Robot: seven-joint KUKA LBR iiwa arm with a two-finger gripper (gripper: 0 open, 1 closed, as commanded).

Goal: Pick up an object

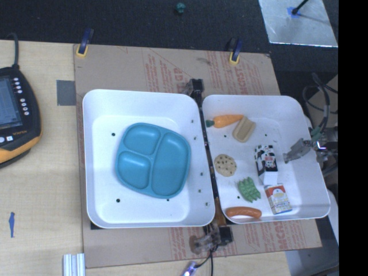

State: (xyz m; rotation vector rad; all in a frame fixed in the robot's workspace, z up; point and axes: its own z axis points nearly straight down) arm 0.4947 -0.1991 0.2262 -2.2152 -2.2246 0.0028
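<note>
Pincer [294, 152] sits at the right edge of the right bin [299, 109], low over its right wall, just right of the black-and-white carton. Only a grey tip and some metal behind it are readable; can't tell how far open it is, and nothing is visibly between the tips.

Right bin contents, all lying on the bin floor:
- toy carrot [226, 120] at top left, orange with green end pointing left
- tan block [244, 129], maybe bread, just right of the carrot, tilted
- cookie [225, 164] at left-centre
- black-and-white cow-print carton [265, 158] at centre-right, closest item to the pincer, apart from it
- red-and-white carton [277, 198] just below the cow-print one, nearly touching it
- green leafy toy [249, 189] between the cookie and the red carton
- sausage [243, 213] along the bottom wall

Left bin [92, 154] holds a blue three-compartment plate [153, 160], roughly centred, slightly rotated.

Both bins sit side by side on a cardboard sheet [172, 68] clamped at the top edge to the tabletop [40, 211]. Teach pendant [16, 117] lies at far left, well apart from the bins.
</note>
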